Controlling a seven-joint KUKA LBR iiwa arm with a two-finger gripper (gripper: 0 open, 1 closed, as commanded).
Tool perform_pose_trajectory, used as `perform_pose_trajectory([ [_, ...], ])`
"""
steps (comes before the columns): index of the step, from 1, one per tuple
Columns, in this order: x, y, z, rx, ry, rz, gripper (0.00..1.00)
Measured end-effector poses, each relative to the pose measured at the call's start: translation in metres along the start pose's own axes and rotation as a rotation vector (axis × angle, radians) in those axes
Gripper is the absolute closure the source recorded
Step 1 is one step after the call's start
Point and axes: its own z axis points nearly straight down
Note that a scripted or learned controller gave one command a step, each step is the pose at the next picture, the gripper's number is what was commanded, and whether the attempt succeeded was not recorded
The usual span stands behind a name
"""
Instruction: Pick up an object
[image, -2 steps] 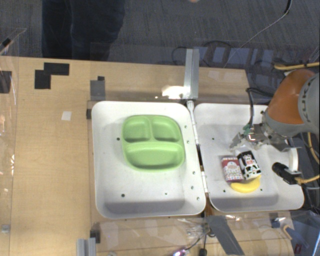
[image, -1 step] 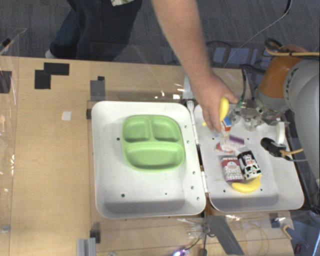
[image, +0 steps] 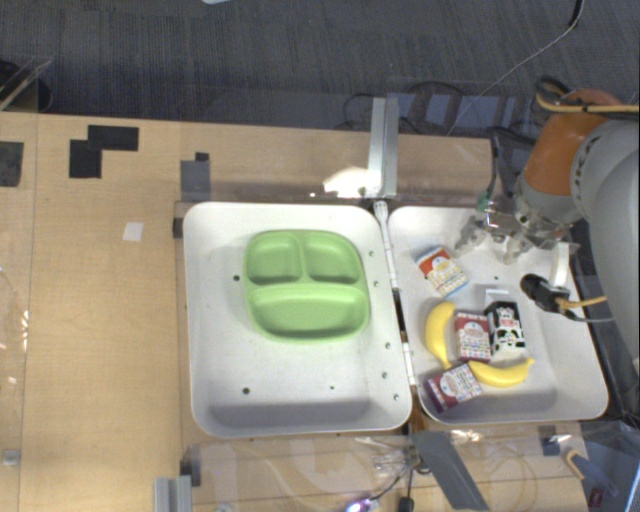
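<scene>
Banana (image: 438, 335) nearest bin centre is lying w/ long axis running top-to-bottom of view, curve bulging left; second banana (image: 502, 372) is lying roughly left-right, tip pointing up-right. Both sitting in right bin (image: 575, 400), lower half. Gripper (image: 497, 232) is hovering over right bin's upper area, apart from the items; can't tell whether it's released or clenched, nothing seen in it. Right bin is also holding small cartons (image: 440, 270) & a black-white box (image: 506, 328). Left bin (image: 215, 400) is holding green divided tray (image: 305, 282).
</scene>
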Motion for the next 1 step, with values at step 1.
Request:
perform_pose_trajectory([
  [1, 0.0830, -0.0189, -0.0015, -0.003, 0.003, -0.126, 0.00],
])
